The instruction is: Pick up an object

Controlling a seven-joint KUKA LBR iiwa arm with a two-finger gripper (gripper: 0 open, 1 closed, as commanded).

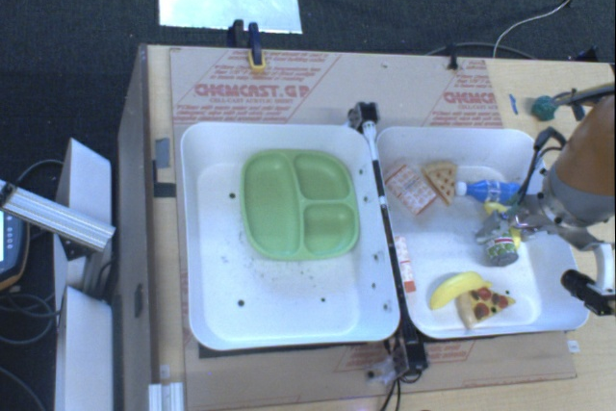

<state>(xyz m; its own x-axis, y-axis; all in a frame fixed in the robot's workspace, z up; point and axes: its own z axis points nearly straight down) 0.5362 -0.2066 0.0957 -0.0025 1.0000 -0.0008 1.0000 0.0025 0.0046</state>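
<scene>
The right white bin [452,138] holds several toy foods. A pink cracker [411,189] and a waffle wedge [442,180] lie at its far left. A blue bottle [484,191] lies on its side mid-bin. A yellow banana [452,288] and a pizza slice [487,303] sit near the front rim. A small green-labelled can [500,251] stands right of centre. My gripper [507,228] hangs directly over the can, at or just above its top, with the bottle's end close behind it. The arm comes in from the right.
The left white bin [207,236] holds a green divided plate [298,205]. A black divider strip [383,217] runs between the two bins. Cables and the arm's body [587,168] crowd the right bin's right edge.
</scene>
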